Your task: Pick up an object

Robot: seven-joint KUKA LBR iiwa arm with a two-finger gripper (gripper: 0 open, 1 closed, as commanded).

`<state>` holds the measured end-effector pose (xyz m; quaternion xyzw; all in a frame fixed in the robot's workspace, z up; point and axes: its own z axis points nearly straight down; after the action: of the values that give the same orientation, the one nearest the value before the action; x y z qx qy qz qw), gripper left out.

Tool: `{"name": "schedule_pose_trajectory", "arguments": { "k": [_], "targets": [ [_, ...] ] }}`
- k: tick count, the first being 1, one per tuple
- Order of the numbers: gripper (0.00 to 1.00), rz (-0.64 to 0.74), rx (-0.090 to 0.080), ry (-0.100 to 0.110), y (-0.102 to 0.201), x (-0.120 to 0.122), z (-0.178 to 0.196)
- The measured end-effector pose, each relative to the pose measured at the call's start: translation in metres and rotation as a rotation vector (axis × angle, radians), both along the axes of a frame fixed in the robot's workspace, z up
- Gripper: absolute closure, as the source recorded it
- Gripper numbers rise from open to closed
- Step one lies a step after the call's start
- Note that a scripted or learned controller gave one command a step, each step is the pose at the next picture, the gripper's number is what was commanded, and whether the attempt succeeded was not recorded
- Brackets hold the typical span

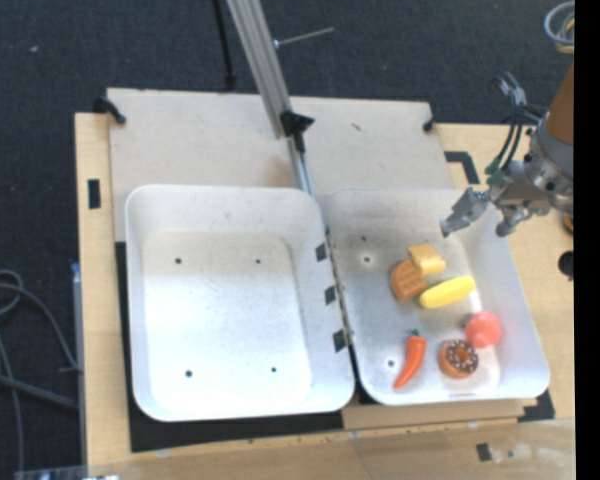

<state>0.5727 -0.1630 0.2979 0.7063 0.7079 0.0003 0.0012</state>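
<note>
The right bin (370,218) holds several toy foods: a yellow block (427,259) on a brown waffle-like piece (406,282), a yellow banana (447,292), a pink piece (484,329), a chocolate doughnut (459,359) and an orange-red chili pepper (411,360). My gripper (487,216) hovers over the bin's upper right corner, above and to the right of the yellow block. Its two fingers are spread apart with nothing between them.
The left bin (160,208) sits beside the right one, with black clips along the shared edge. A slanted metal pole (261,58) rises behind the bins. Cables trail on the dark floor at the left.
</note>
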Motion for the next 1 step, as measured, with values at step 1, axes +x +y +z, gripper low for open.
{"name": "schedule_pose_trajectory", "arguments": {
  "k": [1],
  "targets": [
    [0.00,-0.001,0.000,0.000,0.0000,0.0000,0.0000]
  ]
}}
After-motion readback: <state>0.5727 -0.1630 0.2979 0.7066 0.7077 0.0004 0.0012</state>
